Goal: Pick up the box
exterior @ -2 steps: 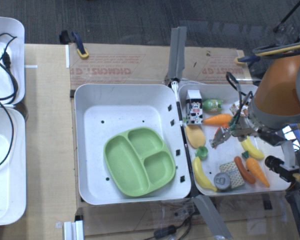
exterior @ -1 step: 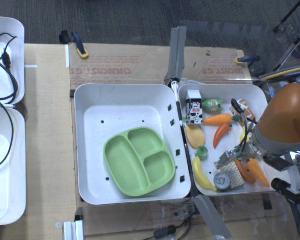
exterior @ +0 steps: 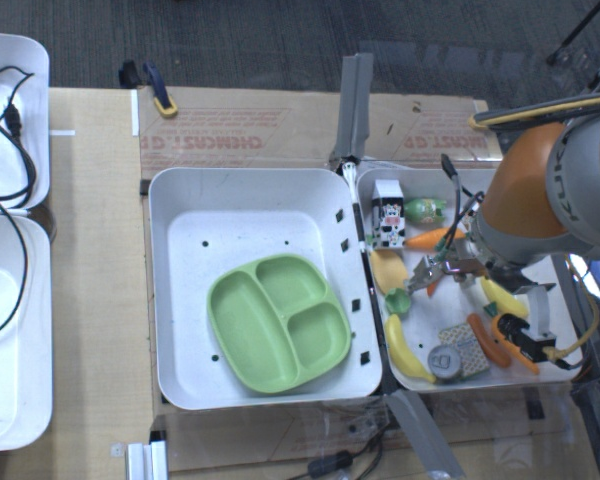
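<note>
The box (exterior: pixel 388 213), a small white carton with dark print on its side, stands at the far left corner of the right bin (exterior: pixel 420 385), close against the wall this bin shares with the left bin (exterior: pixel 180 268). Just right of it lies a green vegetable toy (exterior: pixel 425 209), with an orange carrot (exterior: pixel 430 238) a little nearer the camera. A yellow toy (exterior: pixel 387 269) sits just in front of the box, so open room around the box is tight on every side but above.

The arm (exterior: pixel 540 188) reaches in from the right, its orange band over the right half of this bin. The pincer (exterior: pixel 427 274) hangs low over the bin's middle, apart from the box, among the clutter; whether its fingers are apart or together cannot be told. A banana (exterior: pixel 406 352) lies along the near left edge, with a grey round lid (exterior: pixel 446 361) beside it and more orange and yellow pieces towards the right wall.

The left bin holds a green divided plate (exterior: pixel 280 322), set towards its near right corner, leaving bare floor along the far and left edges. The counter (exterior: pixel 100 268) lies bare to the left of it.
</note>
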Robot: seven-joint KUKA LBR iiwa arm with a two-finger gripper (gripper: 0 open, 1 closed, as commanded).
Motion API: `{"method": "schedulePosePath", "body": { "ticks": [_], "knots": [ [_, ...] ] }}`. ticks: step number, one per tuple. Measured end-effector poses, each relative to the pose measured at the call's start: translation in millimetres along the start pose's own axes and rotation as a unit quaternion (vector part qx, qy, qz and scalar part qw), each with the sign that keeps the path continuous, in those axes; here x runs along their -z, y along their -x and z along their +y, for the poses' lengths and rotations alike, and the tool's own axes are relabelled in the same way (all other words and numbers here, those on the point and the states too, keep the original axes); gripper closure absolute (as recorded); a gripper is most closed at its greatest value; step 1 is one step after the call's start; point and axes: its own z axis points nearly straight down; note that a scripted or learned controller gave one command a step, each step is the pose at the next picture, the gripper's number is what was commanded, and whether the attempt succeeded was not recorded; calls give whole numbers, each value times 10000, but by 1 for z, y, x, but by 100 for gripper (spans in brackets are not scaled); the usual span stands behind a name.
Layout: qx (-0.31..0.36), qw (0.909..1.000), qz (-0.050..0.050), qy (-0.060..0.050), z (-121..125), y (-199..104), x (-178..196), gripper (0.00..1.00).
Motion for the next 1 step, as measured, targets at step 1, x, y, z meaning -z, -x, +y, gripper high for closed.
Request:
{"method": "schedulePosePath", "body": {
  "ticks": [1],
  "knots": [
    [1811,9835,6,2,-59,-18,0,0]
  ]
}}
